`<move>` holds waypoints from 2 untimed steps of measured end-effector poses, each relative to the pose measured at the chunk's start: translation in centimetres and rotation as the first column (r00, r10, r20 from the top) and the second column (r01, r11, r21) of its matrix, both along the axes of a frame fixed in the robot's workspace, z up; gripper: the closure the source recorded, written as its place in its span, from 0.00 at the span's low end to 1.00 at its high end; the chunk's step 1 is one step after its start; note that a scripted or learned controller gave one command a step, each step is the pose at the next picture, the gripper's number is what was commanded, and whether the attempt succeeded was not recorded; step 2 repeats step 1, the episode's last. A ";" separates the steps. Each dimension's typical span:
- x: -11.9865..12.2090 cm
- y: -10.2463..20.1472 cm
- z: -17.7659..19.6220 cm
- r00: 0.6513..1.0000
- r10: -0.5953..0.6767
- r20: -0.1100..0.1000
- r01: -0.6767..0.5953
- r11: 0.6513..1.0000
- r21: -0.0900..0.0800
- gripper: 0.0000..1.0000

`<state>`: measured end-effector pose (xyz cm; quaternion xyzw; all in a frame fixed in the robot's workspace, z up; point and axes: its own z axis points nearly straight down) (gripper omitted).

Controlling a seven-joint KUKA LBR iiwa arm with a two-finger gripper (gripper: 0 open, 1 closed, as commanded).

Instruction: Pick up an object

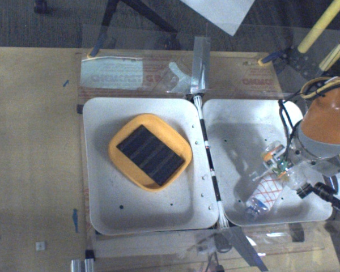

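A yellow pad with a dark ribbed panel on top [150,152] lies in the middle of the left bin [102,208]. A clear plastic bottle with a red criss-cross label [264,196] lies tilted near the front of the right bin [232,129]. My arm, with its orange band [326,120], reaches in over the right bin's right side. The gripper [279,164] hangs low just above and behind the bottle's upper end. I cannot see whether it touches the bottle.
A metal divider [208,157] runs between the two bins. Black cables [289,132] loop beside the wrist. Behind the bins lie taped plastic sheets [112,72] and a metal bracket [200,64]. A chair base [110,4] stands on the floor beyond.
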<state>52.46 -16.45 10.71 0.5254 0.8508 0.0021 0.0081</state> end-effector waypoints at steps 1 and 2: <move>0.0 4.4 11.3 0.952 0.305 -0.012 -0.305 0.952 0.002 1.00; 0.0 4.4 11.3 0.952 0.305 -0.012 -0.305 0.952 0.002 1.00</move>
